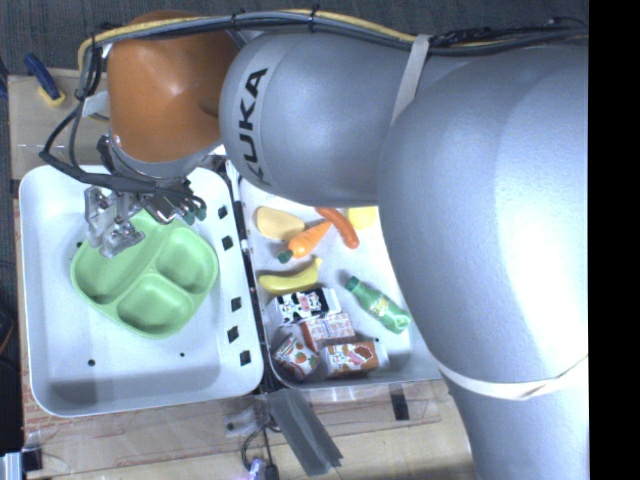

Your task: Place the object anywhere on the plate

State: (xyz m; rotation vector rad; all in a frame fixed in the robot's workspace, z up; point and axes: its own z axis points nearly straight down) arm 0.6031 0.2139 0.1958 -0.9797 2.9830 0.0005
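We see the gripper (112,230) at left of frame, low over the upper-left lobe of the green plate (150,280) in the left bin (60,368). Whether it holds anything we cannot tell. The arm (420,168) hides much of the right bin (400,373), where a carrot (308,238), banana (288,279) and green bottle (378,304) lie.

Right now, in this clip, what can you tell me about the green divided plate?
The light green divided plastic plate lies flat in the left white bin, toward its upper half. It is rounded with three shallow compartments separated by raised ridges, and its surface looks smooth and matte. The metal gripper sits over its upper-left edge, covering part of the rim; whether it touches the plate cannot be told. Nothing is visible lying in the compartments.
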